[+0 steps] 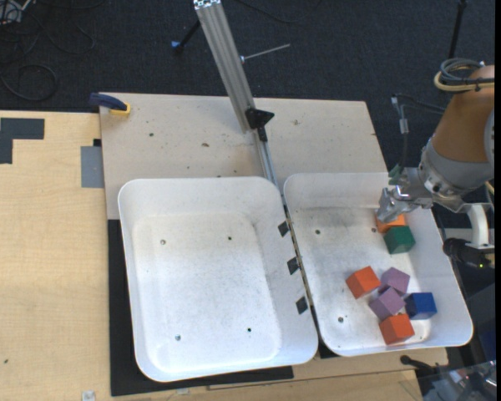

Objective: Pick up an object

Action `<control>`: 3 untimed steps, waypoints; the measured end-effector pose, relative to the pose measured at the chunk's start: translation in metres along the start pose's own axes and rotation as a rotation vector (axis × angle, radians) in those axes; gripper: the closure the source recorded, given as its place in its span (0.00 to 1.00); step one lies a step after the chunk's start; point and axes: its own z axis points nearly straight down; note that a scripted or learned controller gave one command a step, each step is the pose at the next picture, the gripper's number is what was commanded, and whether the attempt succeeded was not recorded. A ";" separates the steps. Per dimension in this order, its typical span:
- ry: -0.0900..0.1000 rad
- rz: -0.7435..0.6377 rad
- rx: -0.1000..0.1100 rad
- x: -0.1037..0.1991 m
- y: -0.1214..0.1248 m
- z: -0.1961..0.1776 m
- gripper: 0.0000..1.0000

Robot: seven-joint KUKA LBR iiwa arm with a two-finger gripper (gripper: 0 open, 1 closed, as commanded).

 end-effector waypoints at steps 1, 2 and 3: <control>0.000 -0.008 -0.001 -0.004 0.011 -0.053 1.00; 0.001 -0.011 0.003 -0.004 0.011 -0.065 1.00; 0.004 -0.012 0.007 0.047 0.013 -0.052 1.00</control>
